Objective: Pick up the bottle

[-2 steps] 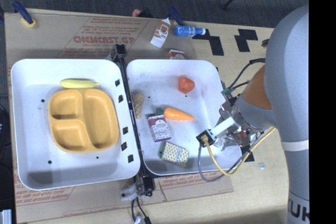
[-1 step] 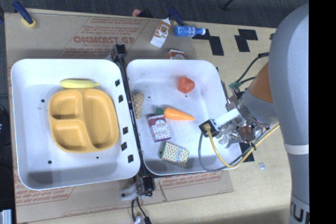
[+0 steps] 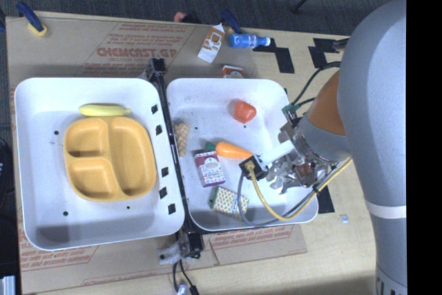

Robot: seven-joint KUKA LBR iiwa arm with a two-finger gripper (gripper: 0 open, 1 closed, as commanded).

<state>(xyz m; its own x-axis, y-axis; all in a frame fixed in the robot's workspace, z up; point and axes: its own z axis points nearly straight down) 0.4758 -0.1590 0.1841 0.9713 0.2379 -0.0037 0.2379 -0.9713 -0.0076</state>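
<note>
bottle (image 3: 248, 41) out of reach, lying on the tabletop (image 3: 83, 45) behind the right bin (image 3: 183, 97).
i hang low over that bin's right side, near the carrot (image 3: 233, 150); my fingers (image 3: 280, 176) blur into cables, so i cannot tell their spread.

Bulky grey arm (image 3: 376, 100) — orange wrist band (image 3: 328, 110), looping yellow cable (image 3: 276, 207)

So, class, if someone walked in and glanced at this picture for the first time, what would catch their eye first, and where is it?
Probably the big grey arm on the right, its pincer low over the right bin near an orange carrot and a red tomato. Next, the yellow divided plate in the left bin, a banana just above it. The blue bottle lies outside the bins, on the bench beyond them.
</note>
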